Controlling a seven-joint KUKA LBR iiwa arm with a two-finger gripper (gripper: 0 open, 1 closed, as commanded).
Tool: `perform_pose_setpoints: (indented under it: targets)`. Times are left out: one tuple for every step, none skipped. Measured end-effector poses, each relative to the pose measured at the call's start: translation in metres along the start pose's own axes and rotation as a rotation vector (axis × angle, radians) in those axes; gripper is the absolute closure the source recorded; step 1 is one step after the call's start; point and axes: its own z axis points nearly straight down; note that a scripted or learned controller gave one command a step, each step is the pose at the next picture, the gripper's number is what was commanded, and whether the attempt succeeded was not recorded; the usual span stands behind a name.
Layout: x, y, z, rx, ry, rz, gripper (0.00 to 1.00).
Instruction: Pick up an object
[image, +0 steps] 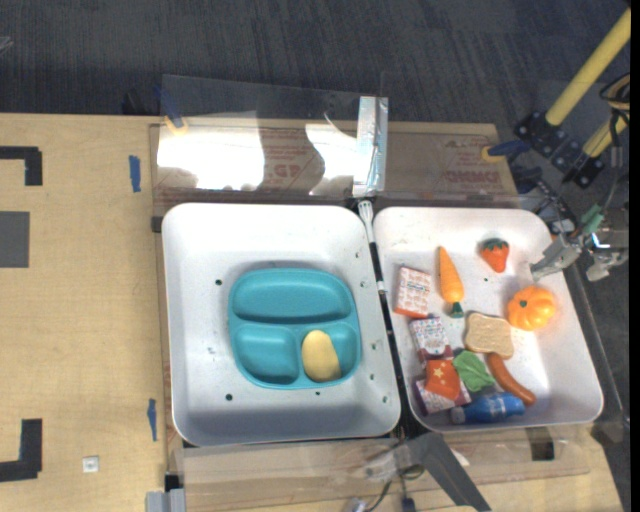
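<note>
**Crowded bin, gripper at the rim**

Broadly, the bench (70, 300) carries two white bins side by side. The left bin (190, 390) holds a teal divided tray (290, 300) with a yellow potato-like toy (320, 356) in its lower right compartment. The right bin (575, 370) is where the pickable things crowd: an orange pumpkin (531, 308), a slice of toast (488, 335), a carrot (450, 277), a blue bottle (492, 408), small printed packets (414, 291) and a strawberry (494, 254).

Risk lies in that crowding. Along the lower part of the bin the toast, a sausage-like piece (510, 380), a green item (473, 372) and the bottle touch or overlap, so a descent there could wedge between pieces, push them aside or lift two at once. The pumpkin is round and may roll out of a pinch. The strawberry and carrot lie more apart and look safer.

At the bin's upper right rim sits the gripper (560, 255), near the pumpkin and strawberry; nothing is seen between its fingers, and I cannot tell how far open it stands.
</note>
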Motion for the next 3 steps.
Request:
perform_pose_setpoints:
  targets:
    - [-0.004, 0.063, 0.054, 0.0, -0.001, 0.237, 0.0]
    - [0.013, 0.073, 0.174, -0.004, 0.0, 0.4, 0.0]
    - [0.032, 0.095, 0.186, -0.004, -0.002, 0.289, 0.0]
